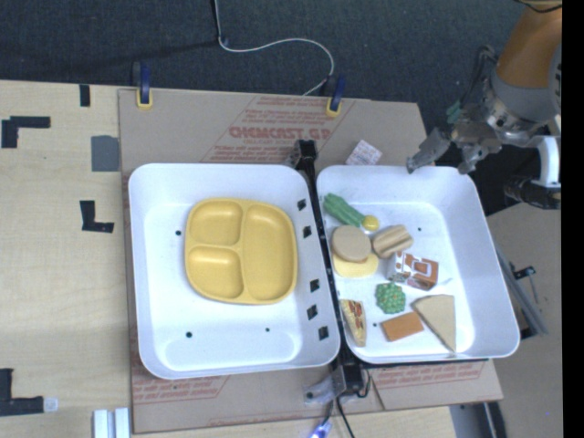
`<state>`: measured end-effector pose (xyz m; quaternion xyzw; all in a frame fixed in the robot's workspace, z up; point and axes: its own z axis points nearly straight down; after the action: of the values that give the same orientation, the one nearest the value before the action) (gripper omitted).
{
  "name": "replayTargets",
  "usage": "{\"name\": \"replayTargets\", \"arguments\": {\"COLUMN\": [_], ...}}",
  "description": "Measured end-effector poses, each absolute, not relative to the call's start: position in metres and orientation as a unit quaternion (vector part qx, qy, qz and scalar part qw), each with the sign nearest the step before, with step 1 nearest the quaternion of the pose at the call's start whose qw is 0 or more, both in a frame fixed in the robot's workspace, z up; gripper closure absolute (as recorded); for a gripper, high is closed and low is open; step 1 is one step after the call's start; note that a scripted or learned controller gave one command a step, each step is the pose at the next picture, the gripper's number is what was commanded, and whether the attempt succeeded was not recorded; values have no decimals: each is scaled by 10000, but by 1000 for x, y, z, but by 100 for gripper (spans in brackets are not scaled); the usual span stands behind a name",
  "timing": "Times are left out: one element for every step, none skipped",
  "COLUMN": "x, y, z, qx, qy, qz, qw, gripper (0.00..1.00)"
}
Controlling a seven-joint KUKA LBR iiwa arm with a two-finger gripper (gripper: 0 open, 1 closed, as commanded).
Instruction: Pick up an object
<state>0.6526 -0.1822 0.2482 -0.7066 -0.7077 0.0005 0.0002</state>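
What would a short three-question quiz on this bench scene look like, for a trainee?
1. True or false: the yellow divided plate lies in the same bin as the food items.
2. Which item lies nearest the gripper?
A. green pickle
B. orange block
C. broccoli
3. Fill in: the gripper hangs over the far ___ of the right bin, holding nothing visible.

Key:
1. False: the plate is alone in the left bin; the food lies in the right one.
2. A.
3. Rim.
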Motion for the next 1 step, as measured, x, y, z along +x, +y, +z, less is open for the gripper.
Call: {"name": "replayTargets", "arguments": {"x": [604], "y": [-181], "z": [77], "qx": [-7071], "qy": [-7071], "qz": [25], "qw": [31], "gripper": [0]}}
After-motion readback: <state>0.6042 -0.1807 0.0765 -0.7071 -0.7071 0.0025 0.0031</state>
